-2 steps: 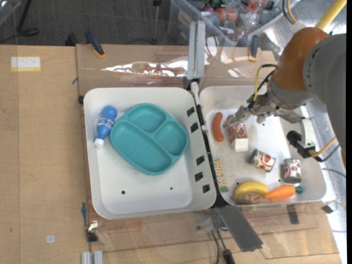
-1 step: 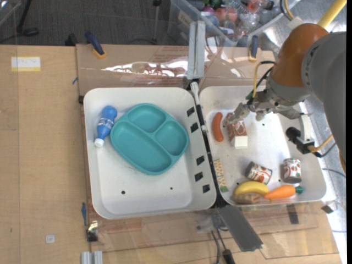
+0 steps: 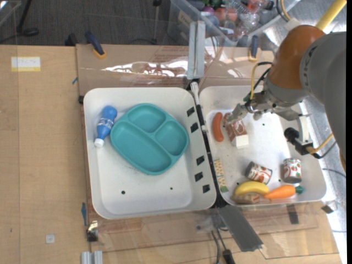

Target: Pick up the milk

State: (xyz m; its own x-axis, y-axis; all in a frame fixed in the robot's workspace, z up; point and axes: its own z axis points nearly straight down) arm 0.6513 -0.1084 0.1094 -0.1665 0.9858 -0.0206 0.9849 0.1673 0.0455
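- Chiefly, the risk we saw was a bad grip: the gripper (image 3: pixel 240 113) hung right over the upper end of the milk (image 3: pixel 238 130), not over its middle, so a closing move there could, in our judgement, have clipped a corner and let the carton slip or tip.
- We could not tell whether the gripper was spread or pressed together; its tip was small and merged with the carton's print.
- A red sausage (image 3: pixel 218 126) lay just beside the milk on the side toward the divider. A descent drifting that way could have nudged or caught it instead.
- A small white block (image 3: pixel 241 142) touched the carton's lower end. We could not tell if it was part of the milk or a separate thing, and that could have confused the pick.
- The milk sat in the upper left part of the right bin (image 3: pixel 269 147), well apart from the 2 cans (image 3: pixel 258 173) nearer the front.
- It looked like a small carton, brown-red and white, slightly tilted. We judged it light and easy to knock over.
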